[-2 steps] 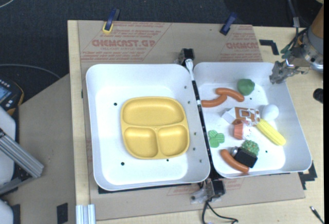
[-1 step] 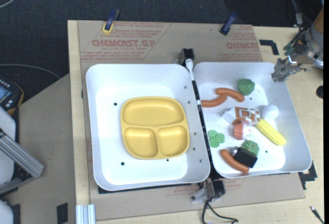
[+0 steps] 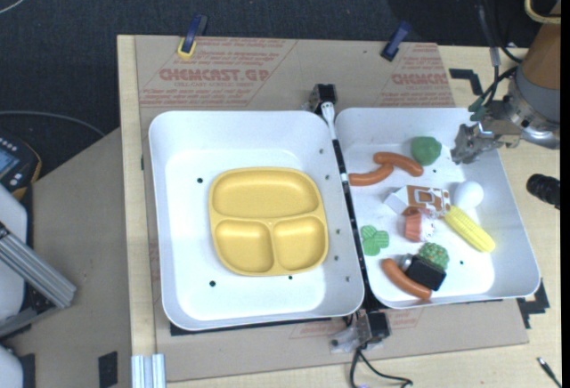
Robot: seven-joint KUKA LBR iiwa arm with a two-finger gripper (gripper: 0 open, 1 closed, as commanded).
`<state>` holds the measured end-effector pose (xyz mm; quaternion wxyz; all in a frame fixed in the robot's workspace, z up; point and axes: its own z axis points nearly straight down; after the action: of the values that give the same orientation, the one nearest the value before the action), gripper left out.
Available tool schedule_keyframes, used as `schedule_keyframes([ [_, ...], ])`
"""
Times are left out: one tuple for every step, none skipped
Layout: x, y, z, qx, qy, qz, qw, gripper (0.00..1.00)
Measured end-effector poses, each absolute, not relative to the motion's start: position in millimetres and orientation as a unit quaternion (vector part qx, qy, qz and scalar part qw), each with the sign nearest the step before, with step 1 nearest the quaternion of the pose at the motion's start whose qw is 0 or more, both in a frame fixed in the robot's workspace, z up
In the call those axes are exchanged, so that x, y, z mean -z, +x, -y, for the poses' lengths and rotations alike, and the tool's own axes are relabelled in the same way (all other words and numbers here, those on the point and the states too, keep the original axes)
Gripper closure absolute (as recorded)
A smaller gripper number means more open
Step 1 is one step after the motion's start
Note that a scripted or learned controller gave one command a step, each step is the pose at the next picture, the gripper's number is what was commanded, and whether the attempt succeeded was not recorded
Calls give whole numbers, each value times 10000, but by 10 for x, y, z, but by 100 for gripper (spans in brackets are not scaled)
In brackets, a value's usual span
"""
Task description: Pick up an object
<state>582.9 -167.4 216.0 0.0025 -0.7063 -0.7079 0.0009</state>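
Toys crowd the right bin (image 3: 512, 199): sausages (image 3: 386, 165), corn (image 3: 469, 228), a green lump (image 3: 426, 148) (just left of the end effector (image 3: 467, 146), whose finger spread I cannot tell). Yellow tray (image 3: 267, 220) fills the left bin (image 3: 174, 199).

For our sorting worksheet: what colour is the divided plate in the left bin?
Yellow. The divided plate shows best in the camera view, lying in the left bin.

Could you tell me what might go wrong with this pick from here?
The claw hangs over the right bin's far right edge, so a descent might clip the rim. The toys are crowded: the corn cob, white egg and small box nearly touch, so a grasp could nudge neighbours or catch two at once.
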Motion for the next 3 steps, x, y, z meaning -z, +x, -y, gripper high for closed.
schedule_keyframes([
  [-2087,5476,1271,-8,-7062,7080,28,100],
  [-2268,5139,827,3,-7056,7086,22,100],
  [-2243,4722,460,-9,-7061,7081,31,100],
])
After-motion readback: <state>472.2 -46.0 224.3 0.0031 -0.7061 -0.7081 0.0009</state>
